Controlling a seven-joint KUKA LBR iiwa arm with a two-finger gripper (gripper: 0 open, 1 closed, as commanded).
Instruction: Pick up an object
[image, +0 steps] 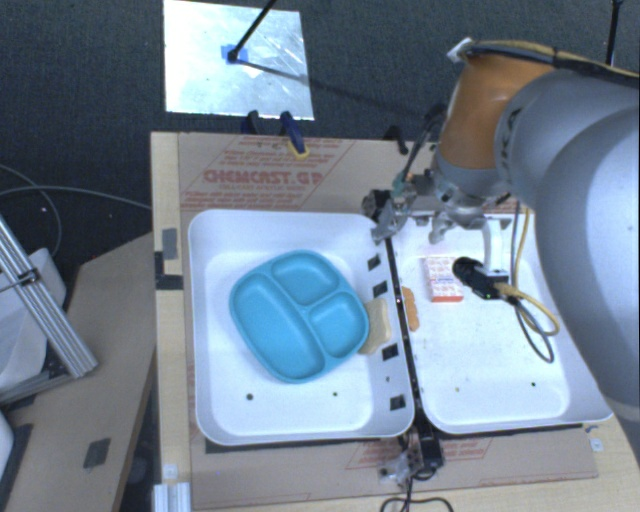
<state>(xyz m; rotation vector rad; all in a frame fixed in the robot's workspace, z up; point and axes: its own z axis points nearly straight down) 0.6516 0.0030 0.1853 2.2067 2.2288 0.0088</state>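
Bins sitting side by side: nearest, resting in the left bin (230, 410), a blue divided plate (295, 315) with a pale yellow block (378, 325) touching its right edge, and just across the divider, lying in the right bin (500, 390), a slim orange piece (410, 308). Lying flat just beyond, a small red-and-white box (443, 278), looking light and stiff, probably best taken across its narrow width. Hovering just behind it, the gripper (450, 225), open or closed being impossible to tell.

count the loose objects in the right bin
2: a red-and-white box near the far wall, and a small orange piece by the right bin's left wall. The arm overhangs it, so more may be hidden.
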